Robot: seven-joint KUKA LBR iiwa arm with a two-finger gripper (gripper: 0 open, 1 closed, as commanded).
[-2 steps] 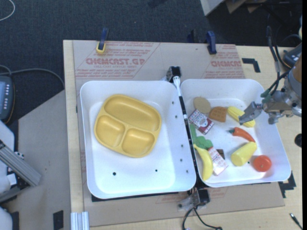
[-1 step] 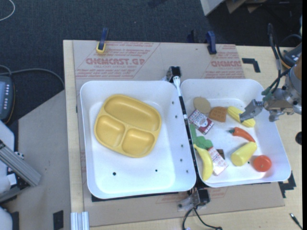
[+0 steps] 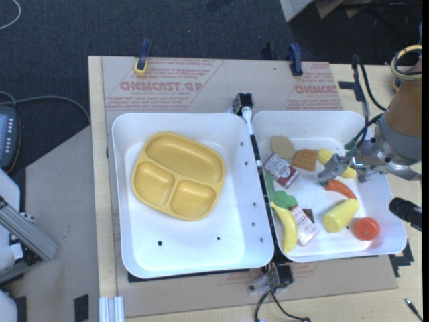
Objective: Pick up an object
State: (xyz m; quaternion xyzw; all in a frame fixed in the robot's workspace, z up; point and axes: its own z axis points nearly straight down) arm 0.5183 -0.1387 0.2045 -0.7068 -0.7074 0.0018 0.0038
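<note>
The right bin [image 3: 305, 123] holds several toy foods. Among them are a tan oval piece [image 3: 282, 145], a brown bread piece [image 3: 305, 159], a red and white packet [image 3: 281, 170], a green piece [image 3: 282, 197], a banana [image 3: 287, 227], an orange carrot [image 3: 342, 188], a yellow bottle shape [image 3: 340, 215] and a red tomato [image 3: 366, 229]. My gripper [image 3: 330, 171] hangs low over the bin's right half. It is just above the carrot and beside a small yellow item [image 3: 326, 156], which it partly hides.
The left bin [image 3: 127, 200] holds a yellow divided plate [image 3: 177, 175]. A second packet [image 3: 308, 225] lies next to the banana. A black divider with clamps runs between the bins. Cables trail at the right by the arm.
</note>
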